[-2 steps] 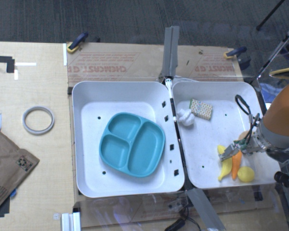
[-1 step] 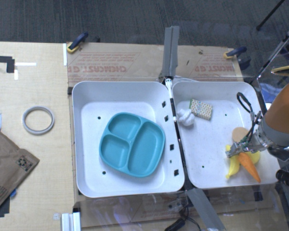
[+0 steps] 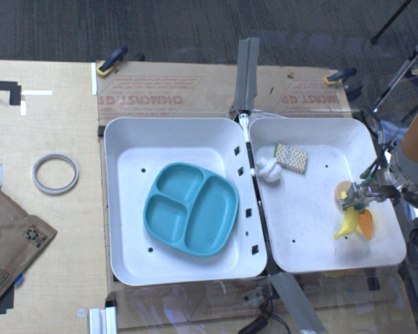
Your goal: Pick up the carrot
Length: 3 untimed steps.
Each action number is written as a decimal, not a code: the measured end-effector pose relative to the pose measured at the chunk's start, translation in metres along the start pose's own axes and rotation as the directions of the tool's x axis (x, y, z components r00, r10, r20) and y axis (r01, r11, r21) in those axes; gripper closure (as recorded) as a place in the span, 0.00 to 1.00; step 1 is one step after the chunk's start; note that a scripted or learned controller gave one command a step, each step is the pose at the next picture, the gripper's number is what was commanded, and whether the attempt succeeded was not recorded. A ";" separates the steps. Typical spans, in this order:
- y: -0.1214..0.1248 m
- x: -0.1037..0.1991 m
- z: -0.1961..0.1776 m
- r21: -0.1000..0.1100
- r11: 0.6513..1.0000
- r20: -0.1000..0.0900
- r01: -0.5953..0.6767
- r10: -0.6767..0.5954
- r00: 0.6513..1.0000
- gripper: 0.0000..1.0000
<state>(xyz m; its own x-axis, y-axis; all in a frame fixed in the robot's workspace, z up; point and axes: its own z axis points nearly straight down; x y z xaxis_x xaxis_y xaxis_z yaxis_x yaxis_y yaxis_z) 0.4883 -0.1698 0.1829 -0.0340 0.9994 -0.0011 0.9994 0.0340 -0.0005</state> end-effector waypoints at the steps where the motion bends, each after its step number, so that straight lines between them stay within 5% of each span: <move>1: -0.006 0.068 -0.027 0.001 0.986 -0.001 0.168 -0.168 0.986 1.00; 2: -0.007 0.056 -0.057 -0.002 0.748 0.002 0.663 -0.663 0.748 1.00; 3: -0.005 0.123 -0.052 -0.001 0.890 0.000 0.456 -0.456 0.890 1.00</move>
<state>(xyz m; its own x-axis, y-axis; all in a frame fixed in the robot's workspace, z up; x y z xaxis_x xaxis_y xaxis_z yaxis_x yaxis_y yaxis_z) 0.4787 -0.0467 0.2346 -0.4864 0.8737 -0.0004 0.8737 0.4864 -0.0002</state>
